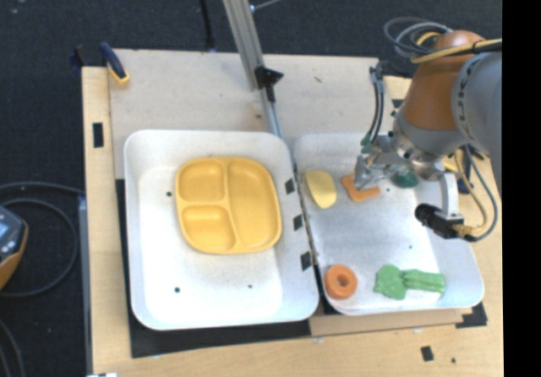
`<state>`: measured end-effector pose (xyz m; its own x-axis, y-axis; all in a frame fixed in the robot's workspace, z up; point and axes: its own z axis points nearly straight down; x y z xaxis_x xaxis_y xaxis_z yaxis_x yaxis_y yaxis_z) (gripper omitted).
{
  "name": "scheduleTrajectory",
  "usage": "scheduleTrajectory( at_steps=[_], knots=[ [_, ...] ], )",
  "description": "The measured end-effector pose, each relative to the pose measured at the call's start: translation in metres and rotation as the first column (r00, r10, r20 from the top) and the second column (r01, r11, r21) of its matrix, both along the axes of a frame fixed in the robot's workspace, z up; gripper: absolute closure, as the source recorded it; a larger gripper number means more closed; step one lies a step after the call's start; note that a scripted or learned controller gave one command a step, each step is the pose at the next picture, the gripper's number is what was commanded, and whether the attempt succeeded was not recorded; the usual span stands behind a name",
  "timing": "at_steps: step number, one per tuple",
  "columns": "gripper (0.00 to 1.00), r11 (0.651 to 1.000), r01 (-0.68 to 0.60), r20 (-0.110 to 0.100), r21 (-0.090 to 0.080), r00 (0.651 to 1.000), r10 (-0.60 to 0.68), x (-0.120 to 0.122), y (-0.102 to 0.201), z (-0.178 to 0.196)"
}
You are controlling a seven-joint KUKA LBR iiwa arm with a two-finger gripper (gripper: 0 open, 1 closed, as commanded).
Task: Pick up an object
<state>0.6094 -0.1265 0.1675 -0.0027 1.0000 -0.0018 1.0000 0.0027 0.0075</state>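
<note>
overhead slanted view of both bins

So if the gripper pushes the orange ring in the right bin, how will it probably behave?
The orange ring lies flat, so it would likely slide rather than roll unless tipped onto its edge. It looks small and probably light, so a slight nudge may move it. It sits close to the right bin's front wall, which could stop it.

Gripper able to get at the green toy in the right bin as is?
Probably yes. The green toy lies alone near the bin's front edge; the orange ring sits apart from it, and the gripper is in that bin.
</note>
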Motion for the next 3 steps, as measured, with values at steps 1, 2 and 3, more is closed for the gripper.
scheduleTrajectory(
  at_steps=[1,2,3],
  knots=[
    [1.00,1.000,-0.001,-0.001,0.001,1.000,0.001,0.003,0.007,0.049],
    [1.00,1.000,-0.002,-0.004,0.001,1.000,0.002,0.004,0.006,0.067],
    [1.00,1.000,-0.002,-0.007,0.002,1.000,0.002,-0.017,0.042,0.070]
  ],
)
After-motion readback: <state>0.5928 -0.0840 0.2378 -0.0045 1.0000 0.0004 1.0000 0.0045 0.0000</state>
